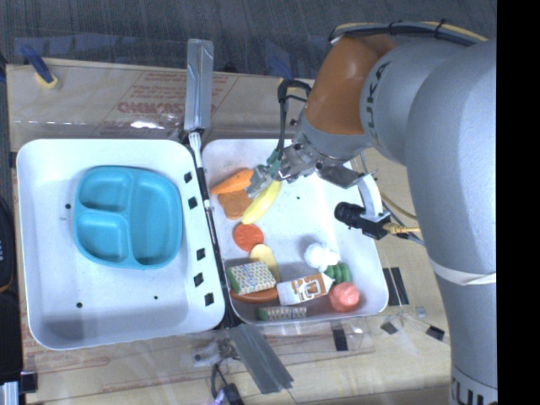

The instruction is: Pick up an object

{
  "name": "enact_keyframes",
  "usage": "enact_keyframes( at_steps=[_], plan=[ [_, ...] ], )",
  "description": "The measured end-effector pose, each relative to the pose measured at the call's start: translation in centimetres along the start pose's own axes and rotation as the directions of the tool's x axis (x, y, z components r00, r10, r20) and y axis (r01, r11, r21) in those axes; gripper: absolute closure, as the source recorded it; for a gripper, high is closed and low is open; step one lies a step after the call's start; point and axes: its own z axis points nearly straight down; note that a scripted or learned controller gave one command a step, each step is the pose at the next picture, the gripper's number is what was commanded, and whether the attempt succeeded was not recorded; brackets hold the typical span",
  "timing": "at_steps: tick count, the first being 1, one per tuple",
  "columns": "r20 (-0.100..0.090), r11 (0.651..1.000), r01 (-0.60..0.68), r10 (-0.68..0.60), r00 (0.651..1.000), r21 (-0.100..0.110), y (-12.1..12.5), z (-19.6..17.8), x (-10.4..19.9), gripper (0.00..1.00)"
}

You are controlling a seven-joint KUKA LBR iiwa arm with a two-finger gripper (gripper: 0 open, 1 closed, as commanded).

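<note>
Yellow banana (261, 202) sits between the fingers of the gripper (272, 178), in the right bin (369, 264) near its left wall. Open white floor lies just right of it; toys crowd the near edge.

Arm (439, 142): smooth matt grey shell, glossy orange band (342, 87) above wrist. Gripper (274, 174): bare metal parts, dull sheen. Just below gripper, banana (261, 202): smooth yellow plastic look, slight gloss. Beside it, carrot (229, 181): matt orange plastic. Right bin (371, 264): white plastic, smooth, soft shine. Left bin (42, 226), far left of gripper: same white plastic. Tray (129, 216) inside it: glossy blue plastic. Bench (101, 99) beyond: brown cardboard-like sheet under clear film.
</note>
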Motion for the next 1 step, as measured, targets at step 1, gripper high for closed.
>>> enact_keyframes(
  at_steps=[1],
  plan=[
    [0.000, 0.974, -0.229, 0.229, 0.974, 0.002, -0.27, -1.84, 2.03, 1.00]
  ],
)
